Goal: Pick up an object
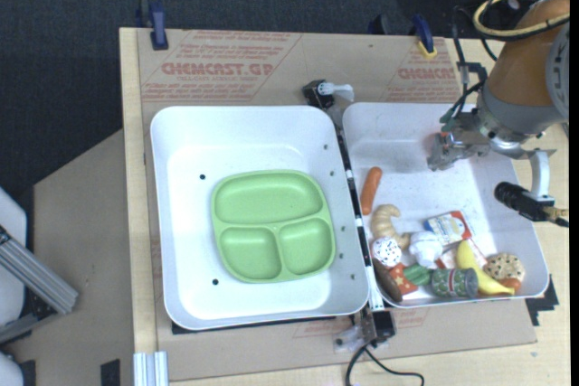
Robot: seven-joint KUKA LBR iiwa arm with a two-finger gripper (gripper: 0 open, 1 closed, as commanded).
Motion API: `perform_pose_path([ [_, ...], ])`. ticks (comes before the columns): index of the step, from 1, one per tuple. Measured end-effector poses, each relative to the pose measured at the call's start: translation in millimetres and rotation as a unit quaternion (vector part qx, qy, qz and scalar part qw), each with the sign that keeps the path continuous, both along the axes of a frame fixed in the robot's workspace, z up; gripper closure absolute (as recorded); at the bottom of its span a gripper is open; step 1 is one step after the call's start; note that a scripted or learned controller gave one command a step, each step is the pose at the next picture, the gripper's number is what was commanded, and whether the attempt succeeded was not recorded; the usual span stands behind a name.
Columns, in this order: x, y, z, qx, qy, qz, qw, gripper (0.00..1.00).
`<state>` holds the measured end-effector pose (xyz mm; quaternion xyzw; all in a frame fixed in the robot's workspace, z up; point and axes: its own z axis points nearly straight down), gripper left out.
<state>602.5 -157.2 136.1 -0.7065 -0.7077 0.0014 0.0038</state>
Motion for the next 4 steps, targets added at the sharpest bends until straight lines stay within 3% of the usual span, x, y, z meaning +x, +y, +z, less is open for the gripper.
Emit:
perform_pose_path([
  [1,-31.4,91.9,50.8,-0.0006,-0.002,0.002,1.0,1.0],
  [2,-30.3,87.9,48.5,-0.0011,-0.002,-0.001,1.0,0.0],
  [3,41.6,42.8,-52.8,-0.0033,-0.005,-0.001,1.0,0.0],
  [4,57.7,-47.8,3.8,-0.0052,-0.008,-0.004,0.9999,0.0],
])
